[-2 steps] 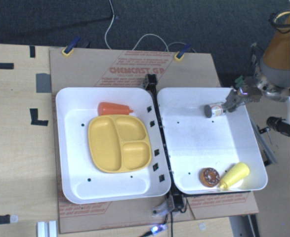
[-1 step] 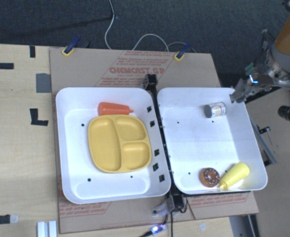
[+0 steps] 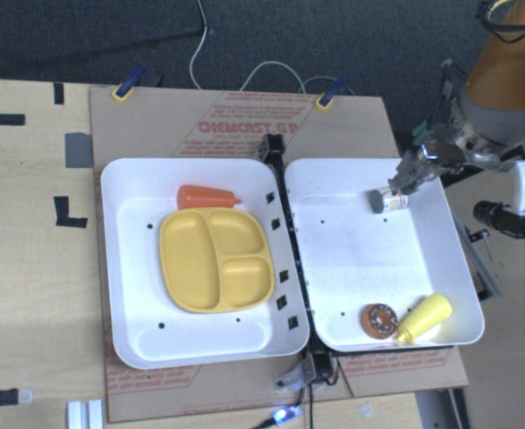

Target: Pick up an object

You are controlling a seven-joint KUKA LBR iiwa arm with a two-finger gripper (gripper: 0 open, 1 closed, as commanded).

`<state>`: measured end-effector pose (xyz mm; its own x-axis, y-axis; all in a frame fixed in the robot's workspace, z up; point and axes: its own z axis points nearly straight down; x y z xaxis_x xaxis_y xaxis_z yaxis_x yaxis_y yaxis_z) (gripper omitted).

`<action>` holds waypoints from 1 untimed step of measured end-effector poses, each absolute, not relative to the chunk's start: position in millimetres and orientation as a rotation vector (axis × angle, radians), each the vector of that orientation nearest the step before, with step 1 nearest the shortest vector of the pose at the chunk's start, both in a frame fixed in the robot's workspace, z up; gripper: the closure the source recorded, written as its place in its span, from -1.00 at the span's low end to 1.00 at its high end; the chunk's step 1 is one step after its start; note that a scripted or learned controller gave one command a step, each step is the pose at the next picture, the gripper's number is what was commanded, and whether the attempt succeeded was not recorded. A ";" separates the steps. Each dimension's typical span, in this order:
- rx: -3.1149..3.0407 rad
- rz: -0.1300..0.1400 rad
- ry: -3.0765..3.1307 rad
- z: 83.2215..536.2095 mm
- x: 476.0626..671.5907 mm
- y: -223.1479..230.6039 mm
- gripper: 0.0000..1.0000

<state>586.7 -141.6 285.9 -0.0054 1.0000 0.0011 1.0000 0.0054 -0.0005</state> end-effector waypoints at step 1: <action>-2.213 0.002 -2.225 263.3 584.9 -92.8 1.00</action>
